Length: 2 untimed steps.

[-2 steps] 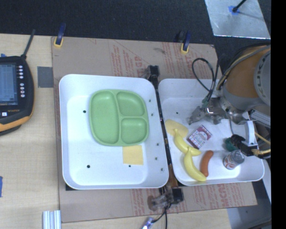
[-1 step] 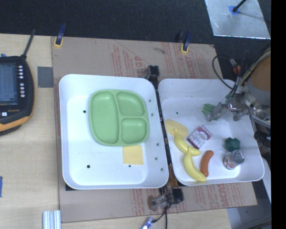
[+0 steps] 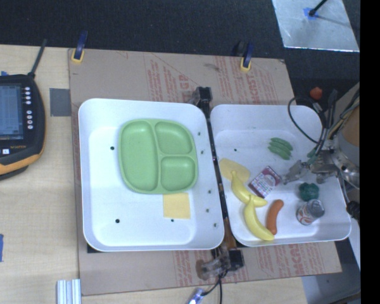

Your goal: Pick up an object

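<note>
Nearest me in the right bin [image 3: 285,236] lie a banana [image 3: 253,217], sausage [image 3: 274,215] and small can [image 3: 310,212]. Beyond them my gripper [image 3: 295,172] hangs fingers spread, pinching nothing — tips just beside the purple packet [image 3: 263,181]. Farther back, green beans [image 3: 280,147].

The arm [image 3: 345,132] is cut off by the right edge.

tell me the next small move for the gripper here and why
Probably a short drop onto the small maroon and white packet. The grey two-finger gripper hovers in the right white bin just right of that packet, holding nothing, fingers apparently spread. The packet is the closest item, and it lies clear of the yellow banana.
</note>
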### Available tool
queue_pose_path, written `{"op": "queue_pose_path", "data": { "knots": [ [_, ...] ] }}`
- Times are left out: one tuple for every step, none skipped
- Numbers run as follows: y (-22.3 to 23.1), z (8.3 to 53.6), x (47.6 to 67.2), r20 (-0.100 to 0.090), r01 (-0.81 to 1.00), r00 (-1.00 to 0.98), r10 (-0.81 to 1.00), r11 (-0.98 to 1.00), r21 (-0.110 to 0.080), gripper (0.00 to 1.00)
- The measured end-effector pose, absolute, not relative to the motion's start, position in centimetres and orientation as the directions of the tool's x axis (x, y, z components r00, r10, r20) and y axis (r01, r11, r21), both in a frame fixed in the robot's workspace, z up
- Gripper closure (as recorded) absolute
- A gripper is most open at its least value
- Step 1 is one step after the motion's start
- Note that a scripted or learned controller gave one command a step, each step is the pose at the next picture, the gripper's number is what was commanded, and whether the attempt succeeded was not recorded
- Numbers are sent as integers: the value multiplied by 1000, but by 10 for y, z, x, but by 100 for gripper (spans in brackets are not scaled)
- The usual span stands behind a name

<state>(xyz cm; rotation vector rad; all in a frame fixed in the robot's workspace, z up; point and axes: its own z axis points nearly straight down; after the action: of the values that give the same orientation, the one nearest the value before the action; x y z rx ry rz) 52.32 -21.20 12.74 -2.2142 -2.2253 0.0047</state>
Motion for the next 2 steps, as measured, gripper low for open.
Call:
{"op": "queue_pose_path", "data": {
  "knots": [
    [-212,92,476,-1,1000,-6,1000,6,-2,0],
    [-178,92,615,1,1000,-4,1000,4,-1,0]
  ]
}}
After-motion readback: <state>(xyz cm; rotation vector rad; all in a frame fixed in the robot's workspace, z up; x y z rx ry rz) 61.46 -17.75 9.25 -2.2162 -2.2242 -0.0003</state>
